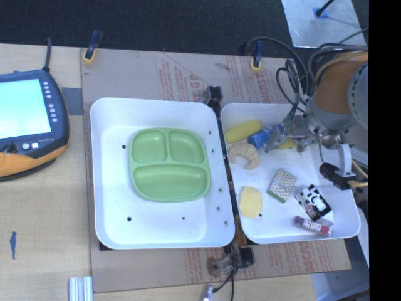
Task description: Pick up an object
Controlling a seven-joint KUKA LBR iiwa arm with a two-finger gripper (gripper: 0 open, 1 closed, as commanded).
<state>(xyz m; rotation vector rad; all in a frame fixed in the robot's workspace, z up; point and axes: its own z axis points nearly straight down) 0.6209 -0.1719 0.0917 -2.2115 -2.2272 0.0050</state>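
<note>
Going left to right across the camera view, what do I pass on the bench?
Tablet-like controller → green divided plate in the left bin → croissant → patterned small packet → black-and-white toy, all three in the right bin.

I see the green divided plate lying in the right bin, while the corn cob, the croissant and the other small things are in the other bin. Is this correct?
Not quite. The camera view shows the green divided plate lying in the left bin, not the right one. The rest holds: the corn cob, the croissant and the other small things are in the other bin, the right bin.
</note>
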